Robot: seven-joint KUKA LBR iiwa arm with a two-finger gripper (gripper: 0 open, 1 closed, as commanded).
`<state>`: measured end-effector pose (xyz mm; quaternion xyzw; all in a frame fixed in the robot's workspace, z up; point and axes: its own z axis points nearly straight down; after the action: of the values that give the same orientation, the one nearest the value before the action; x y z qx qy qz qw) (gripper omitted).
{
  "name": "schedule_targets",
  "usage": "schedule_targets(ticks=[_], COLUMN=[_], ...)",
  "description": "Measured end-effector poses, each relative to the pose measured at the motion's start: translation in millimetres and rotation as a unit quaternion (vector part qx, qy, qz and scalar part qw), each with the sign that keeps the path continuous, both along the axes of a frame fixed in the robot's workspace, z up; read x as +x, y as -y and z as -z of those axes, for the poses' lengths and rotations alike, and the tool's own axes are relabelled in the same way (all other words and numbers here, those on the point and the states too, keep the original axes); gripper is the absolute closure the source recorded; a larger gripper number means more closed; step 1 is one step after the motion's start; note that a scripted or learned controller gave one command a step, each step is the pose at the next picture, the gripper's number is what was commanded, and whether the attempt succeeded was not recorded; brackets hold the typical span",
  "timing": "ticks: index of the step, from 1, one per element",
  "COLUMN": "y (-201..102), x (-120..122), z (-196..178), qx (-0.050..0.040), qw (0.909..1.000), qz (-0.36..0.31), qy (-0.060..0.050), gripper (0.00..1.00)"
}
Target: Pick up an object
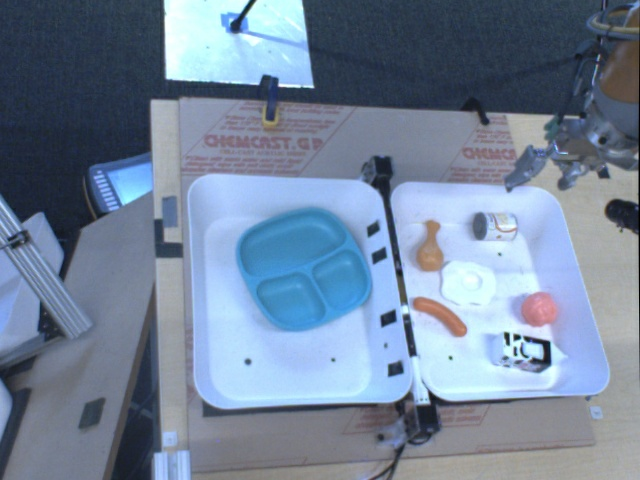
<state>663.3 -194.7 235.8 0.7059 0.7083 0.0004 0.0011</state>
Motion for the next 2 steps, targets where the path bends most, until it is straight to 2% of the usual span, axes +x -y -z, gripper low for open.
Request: schedule_targets(ticks=[1, 2], y=[6, 1], x=[-3, -1], z=[43, 104], qx=[-0.0001, 0.0004], qw=[1.0, 1.0], qz=[0.001, -0.001], qy=[-0.001, -0.001], gripper=[0.0, 0.0])
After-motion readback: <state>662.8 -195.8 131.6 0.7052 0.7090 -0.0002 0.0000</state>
